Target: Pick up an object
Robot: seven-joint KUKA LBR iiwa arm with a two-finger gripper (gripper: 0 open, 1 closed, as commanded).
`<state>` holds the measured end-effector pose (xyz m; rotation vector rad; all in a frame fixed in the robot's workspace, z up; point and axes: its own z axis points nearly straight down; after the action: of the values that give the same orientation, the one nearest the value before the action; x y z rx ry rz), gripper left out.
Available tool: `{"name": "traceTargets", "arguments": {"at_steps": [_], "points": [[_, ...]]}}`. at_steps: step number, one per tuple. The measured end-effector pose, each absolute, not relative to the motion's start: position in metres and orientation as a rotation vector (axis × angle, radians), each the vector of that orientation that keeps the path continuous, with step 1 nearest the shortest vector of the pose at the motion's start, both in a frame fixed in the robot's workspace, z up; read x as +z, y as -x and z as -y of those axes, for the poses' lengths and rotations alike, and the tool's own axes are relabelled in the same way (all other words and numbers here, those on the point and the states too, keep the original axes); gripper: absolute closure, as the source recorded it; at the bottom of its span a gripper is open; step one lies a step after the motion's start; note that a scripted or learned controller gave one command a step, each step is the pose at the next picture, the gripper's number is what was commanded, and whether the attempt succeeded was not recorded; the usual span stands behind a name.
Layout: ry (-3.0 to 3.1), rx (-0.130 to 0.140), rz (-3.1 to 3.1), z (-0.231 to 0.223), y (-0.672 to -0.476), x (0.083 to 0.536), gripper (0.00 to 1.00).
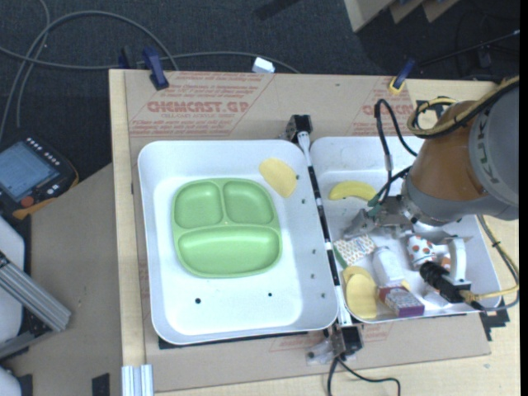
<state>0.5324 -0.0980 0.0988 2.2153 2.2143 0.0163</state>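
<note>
Several small things crowd the right bin [487,258]; the gripper [368,219] hangs low at about nine o'clock there, between a banana [351,190] and a checkered packet [355,247], grasp unreadable. Reaching stage, I judge; next, close on one item

One fixed camera looks down at a slant from above the bench, taking in both shallow white plastic bins [157,246] side by side, the brown cardboard sheet [206,97] beneath them and dark floor beyond. The grey arm with an orange band [462,172] enters from the right, seemingly nearest the lens.
</note>
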Motion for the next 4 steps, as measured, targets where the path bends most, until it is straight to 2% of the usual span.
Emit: {"name": "traceTargets", "arguments": {"at_steps": [2,3,4], "points": [[-2.217,0.015,-2.218,0.112,-0.530,0.089,0.00],[-2.217,0.005,-2.215,0.104,-0.533,0.087,0.00],[-2.215,0.013,-2.213,0.106,-0.520,0.089,0.00]]}}
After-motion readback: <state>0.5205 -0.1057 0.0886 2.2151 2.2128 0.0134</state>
